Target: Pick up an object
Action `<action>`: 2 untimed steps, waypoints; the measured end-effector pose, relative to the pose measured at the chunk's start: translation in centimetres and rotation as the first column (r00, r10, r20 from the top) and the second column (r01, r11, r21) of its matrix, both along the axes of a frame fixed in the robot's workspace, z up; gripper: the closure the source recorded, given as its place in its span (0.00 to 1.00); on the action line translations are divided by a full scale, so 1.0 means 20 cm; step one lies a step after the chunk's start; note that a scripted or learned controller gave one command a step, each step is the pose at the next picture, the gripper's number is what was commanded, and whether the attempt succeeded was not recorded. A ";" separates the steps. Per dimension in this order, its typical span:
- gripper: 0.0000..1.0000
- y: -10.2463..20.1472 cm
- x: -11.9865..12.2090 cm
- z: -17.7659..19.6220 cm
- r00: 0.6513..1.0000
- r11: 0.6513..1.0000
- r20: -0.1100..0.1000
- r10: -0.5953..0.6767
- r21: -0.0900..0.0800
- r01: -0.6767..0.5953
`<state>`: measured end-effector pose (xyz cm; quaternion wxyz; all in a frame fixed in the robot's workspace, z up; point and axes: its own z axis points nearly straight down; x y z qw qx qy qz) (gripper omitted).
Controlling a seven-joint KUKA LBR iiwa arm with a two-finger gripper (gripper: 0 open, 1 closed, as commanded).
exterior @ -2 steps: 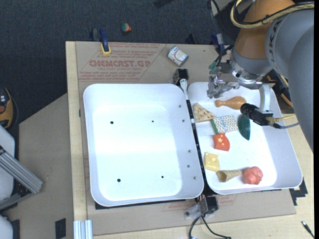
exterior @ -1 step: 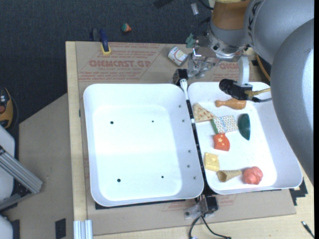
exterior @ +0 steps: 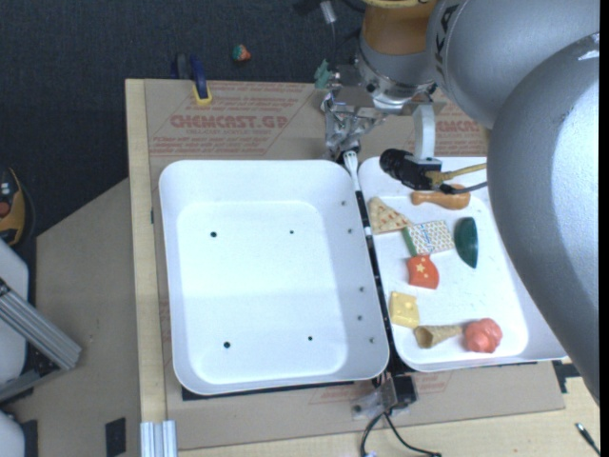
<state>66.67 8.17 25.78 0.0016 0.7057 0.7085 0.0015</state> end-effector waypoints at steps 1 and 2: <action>1.00 0.23 0.00 0.89 1.000 1.000 0.015 0.002 0.004 -0.002; 1.00 0.60 -0.24 0.78 1.000 1.000 -0.009 0.005 0.002 -0.005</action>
